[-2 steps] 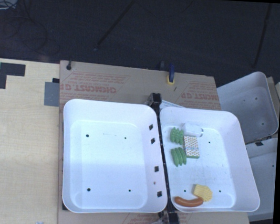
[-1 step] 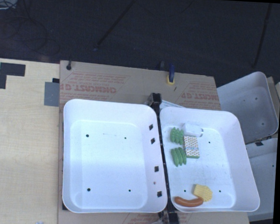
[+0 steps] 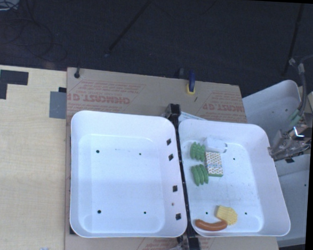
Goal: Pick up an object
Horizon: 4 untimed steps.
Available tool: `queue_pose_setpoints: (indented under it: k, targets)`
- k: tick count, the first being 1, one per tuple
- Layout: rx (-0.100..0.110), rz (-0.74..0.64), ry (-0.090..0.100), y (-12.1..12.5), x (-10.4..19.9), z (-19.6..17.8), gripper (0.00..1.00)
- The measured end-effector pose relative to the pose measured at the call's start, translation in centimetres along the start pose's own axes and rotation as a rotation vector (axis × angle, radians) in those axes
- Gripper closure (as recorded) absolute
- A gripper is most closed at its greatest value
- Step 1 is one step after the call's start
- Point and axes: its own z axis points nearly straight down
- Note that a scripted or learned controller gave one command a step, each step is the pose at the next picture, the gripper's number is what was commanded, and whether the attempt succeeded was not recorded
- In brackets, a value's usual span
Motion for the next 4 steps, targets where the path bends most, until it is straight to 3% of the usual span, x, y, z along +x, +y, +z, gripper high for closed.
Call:
queue_pose_setpoints:
  k: [1,2,4]
  targets:
    - [0.002,-0.004,0.001,-1.5,6.5,14.0,1.0]
    - [-0.025,-0.008,-0.002,-1.4,12.9,3.7,1.0]
    - [-0.01,-0.001,-0.005,-1.4,12.4,2.4,1.0]
